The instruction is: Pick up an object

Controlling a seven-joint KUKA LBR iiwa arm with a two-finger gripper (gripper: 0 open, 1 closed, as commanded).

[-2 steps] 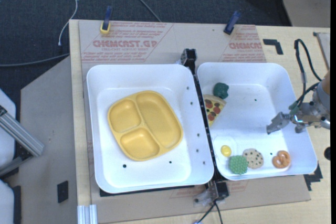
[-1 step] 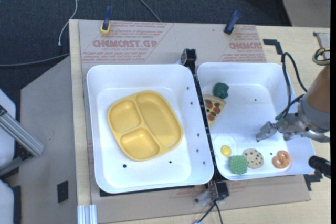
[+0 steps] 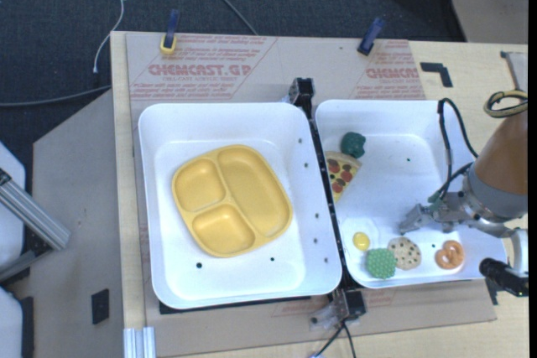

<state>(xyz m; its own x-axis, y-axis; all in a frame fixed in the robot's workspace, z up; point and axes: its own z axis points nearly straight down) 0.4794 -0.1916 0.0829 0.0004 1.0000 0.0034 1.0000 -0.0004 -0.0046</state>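
The arm reaches in over the right bin's point(image 3: 394, 115) right edge, its gripper point(image 3: 419, 218) spread apart above the cookie point(image 3: 404, 251).

A yellow divided plate point(image 3: 232, 199) lies in a white bin point(image 3: 159, 205); the pizza slice point(image 3: 341, 172) has red dots.

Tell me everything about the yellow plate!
The yellow plate looks like smooth plastic, with rounded corners and three sunken sections: two on top and one below. It lies flat but turned at a slant, near the middle of the left white bin. No food sits in its sections, and it touches only the bin floor.
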